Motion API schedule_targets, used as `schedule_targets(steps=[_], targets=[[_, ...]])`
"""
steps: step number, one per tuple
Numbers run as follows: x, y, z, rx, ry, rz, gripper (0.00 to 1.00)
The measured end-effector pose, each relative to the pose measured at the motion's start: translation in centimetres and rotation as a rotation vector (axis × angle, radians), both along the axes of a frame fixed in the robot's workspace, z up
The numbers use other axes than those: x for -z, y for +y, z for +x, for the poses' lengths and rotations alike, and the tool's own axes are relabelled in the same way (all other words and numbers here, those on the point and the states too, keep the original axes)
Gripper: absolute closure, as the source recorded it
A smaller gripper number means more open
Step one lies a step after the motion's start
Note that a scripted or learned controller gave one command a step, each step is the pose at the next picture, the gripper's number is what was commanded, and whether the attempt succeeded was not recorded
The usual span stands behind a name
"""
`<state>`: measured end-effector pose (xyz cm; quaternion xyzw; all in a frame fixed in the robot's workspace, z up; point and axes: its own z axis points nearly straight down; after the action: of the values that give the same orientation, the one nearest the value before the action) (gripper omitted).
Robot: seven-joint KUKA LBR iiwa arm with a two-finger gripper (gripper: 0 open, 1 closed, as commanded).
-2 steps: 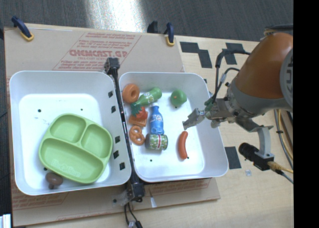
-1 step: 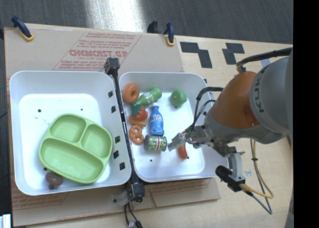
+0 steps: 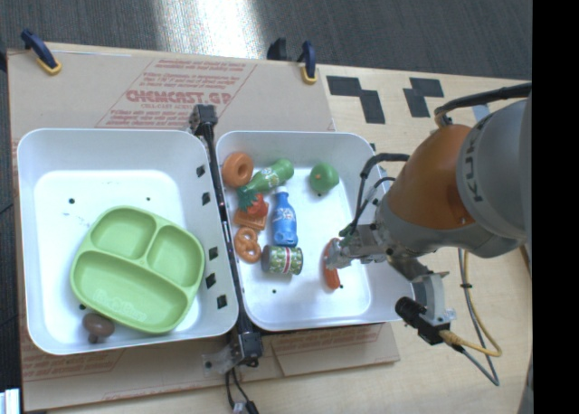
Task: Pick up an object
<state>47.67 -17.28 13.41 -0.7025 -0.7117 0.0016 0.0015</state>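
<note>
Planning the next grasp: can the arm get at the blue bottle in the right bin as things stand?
Probably yes. The blue bottle lies uncovered mid-bin, open from above. It is crowded though: a green bottle above it, a can at its lower end and orange pieces on its left, so the pincer could nudge those.

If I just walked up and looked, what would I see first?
Probably the big grey robot arm with its orange band, reaching in from the right over the right white bin. Next, the light green divided plastic plate lying in the left white bin. Then the bright huddle of toys in the right bin, such as the blue bottle and the orange ring; the gripper is low beside a small red piece.
</note>
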Motion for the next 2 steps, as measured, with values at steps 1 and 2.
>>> schedule_targets(steps=[1,2], targets=[[-16.0,10.2,0.2,0.007,-0.01,-0.001,1.0],[-5.6,7.0,-0.1,0.007,0.001,0.0,1.0]])
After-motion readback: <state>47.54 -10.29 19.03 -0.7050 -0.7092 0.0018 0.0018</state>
